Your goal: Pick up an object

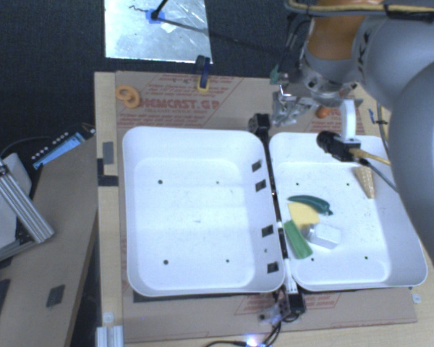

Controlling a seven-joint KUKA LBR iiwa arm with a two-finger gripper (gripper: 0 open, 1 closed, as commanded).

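The right bin (390,266) holds a small cluster near its left wall. In that cluster are a dark green curved piece (311,203), a yellow piece (301,214) under it, a light green stick (298,240) and a pale clear block (325,236). A tan ridged cone (365,182) lies apart towards the right side of the bin. My gripper (285,113) hangs over the bin's far left corner, well behind the cluster and apart from every object. Nothing shows in its grasp.
The left bin (195,139) lies beside the right one, with a row of black clips (264,186) along the shared wall. On the cardboard behind it are an orange ring (128,96) and a blue and yellow clamp (202,73). The grey arm (405,56) looms over the right side.
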